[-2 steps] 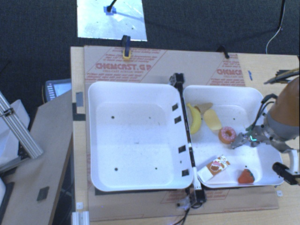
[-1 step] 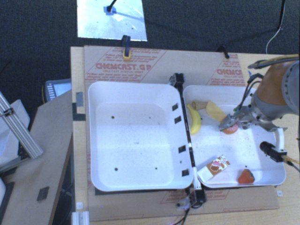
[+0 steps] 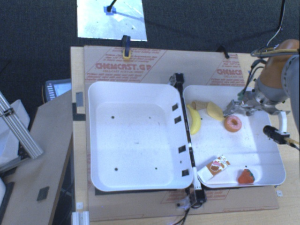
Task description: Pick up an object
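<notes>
The right white bin [image 3: 246,149] holds several small things. A pink ring doughnut [image 3: 233,123] lies near its back right. To its left are a yellow wedge [image 3: 214,110], a small tan piece [image 3: 200,105] and a yellow banana [image 3: 194,121] along the left wall. A red-and-white carton [image 3: 216,165] and a red strawberry [image 3: 246,176] sit near the front edge. My gripper [image 3: 236,108] hangs over the back right of this bin, just above and behind the doughnut, touching none of the things as far as I can see.
The left white bin [image 3: 136,139] stands beside the right one, with a black divider strip [image 3: 183,135] between them. A yellow clamp [image 3: 126,50] sits at the board's back edge. My grey arm [image 3: 276,78] comes in from the right.
</notes>
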Motion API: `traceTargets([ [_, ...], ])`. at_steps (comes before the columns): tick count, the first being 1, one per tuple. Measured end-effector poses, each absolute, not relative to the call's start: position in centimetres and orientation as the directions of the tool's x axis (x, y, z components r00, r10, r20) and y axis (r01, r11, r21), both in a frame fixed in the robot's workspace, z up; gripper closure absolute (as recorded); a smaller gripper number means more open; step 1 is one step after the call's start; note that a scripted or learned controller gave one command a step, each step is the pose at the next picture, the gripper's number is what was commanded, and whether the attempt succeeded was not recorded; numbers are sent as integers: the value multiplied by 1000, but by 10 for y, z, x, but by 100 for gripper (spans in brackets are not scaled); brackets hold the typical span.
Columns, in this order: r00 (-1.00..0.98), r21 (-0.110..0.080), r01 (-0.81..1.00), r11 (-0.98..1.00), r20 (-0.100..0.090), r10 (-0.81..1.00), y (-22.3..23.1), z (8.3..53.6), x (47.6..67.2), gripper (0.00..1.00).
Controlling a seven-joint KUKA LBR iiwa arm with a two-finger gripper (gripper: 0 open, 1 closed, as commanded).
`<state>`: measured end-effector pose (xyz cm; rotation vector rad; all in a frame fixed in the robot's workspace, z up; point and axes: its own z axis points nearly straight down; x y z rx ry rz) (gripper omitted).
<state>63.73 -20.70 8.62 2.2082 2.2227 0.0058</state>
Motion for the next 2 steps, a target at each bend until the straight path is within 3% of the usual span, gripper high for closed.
traceTargets([
  [1, -5, 2, 1000, 5, 0, 1000, -206, 86, 670, 0],
  [2, -10, 4, 1000, 10, 0, 1000, -136, 86, 670, 0],
])
